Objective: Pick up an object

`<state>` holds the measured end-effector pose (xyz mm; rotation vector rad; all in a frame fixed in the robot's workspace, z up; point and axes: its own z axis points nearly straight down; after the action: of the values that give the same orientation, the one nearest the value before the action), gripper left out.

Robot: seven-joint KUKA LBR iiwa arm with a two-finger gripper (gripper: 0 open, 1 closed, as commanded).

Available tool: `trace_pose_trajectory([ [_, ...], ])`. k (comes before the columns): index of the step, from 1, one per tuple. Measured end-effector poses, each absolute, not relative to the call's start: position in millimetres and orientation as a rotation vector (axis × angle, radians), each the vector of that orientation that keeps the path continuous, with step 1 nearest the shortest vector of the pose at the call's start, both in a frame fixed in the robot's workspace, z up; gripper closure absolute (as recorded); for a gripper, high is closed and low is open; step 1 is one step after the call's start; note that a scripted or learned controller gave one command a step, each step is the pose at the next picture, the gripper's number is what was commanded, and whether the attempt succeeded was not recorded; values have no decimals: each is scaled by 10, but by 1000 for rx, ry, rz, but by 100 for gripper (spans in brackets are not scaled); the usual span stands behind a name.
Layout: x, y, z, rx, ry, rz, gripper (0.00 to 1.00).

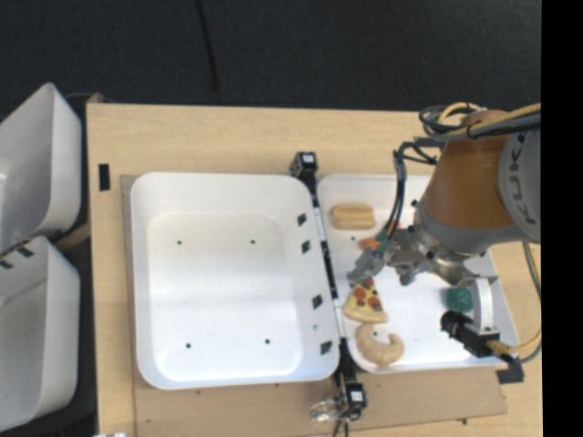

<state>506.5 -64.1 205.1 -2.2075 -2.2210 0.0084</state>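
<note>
Plainly nothing is lifted yet: the flat toy pizza slice with red toppings (366,302) lies against the right white plastic bin's (428,353) left wall, a tan curled croissant toy (380,346) just beside it toward the near-left corner. The grey gripper (378,258) hovers just above (open or closed, I cannot tell), so the grasp and lift remain.

I see the light wooden bench (228,139) carrying the two shallow white plastic bins, left bin (146,271) beside right bin (383,189), on dark floor (273,35).
</note>
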Motion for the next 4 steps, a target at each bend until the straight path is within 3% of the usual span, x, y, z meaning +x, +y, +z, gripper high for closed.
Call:
trace_pose_trajectory([
  [1,4875,-1013,1422,-2224,-2214,8,0],
  [2,4951,-1198,1013,-2224,-2219,-4,0],
  [4,4912,-1725,1032,-2227,-2224,-6,0],
])
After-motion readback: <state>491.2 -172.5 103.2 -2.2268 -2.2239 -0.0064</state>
